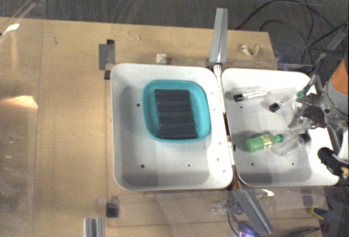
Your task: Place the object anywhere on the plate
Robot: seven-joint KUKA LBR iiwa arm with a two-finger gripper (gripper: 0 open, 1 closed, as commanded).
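A teal plate (176,111) with a dark ridged insert lies in the left bin (131,165). In the right bin (272,173) a green bottle-like object (256,143) rests on its side, its cap pointing right. My gripper (305,119) hangs low over the right bin's right side, just right of and slightly above that green object. The grey arm with its orange band (341,78) comes in from the right edge. Whether anything is between the jaws is hidden by glare and clear plastic.
A clear tube with a black cap (248,94) and a small clear piece with a dark end (274,105) lie at the back of the right bin. A transparent item (289,146) sits beside the green object. A metal divider post (220,34) stands behind the bins.
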